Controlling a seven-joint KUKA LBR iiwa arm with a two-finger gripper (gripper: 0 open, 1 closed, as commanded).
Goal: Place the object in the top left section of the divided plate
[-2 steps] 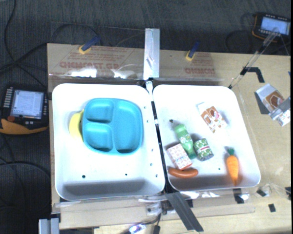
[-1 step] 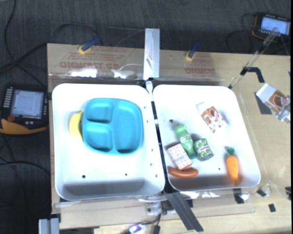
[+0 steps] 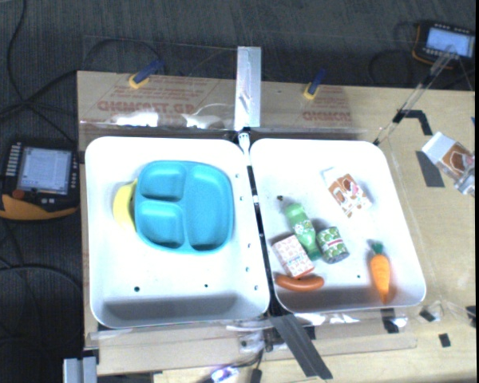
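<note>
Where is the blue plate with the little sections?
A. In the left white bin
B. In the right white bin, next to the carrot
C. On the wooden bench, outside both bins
A: the blue divided plate lies in the left bin, while the carrot and the other toy foods lie in the right bin.

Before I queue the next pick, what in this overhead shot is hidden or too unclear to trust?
- Yellow object in the camera view: mostly hidden under the blue divided plate, so its identity is unclear.
- Hot dog: partly covered by the small carton.
- Labels on the green bottle, can and snack packet: too small to read.
</note>
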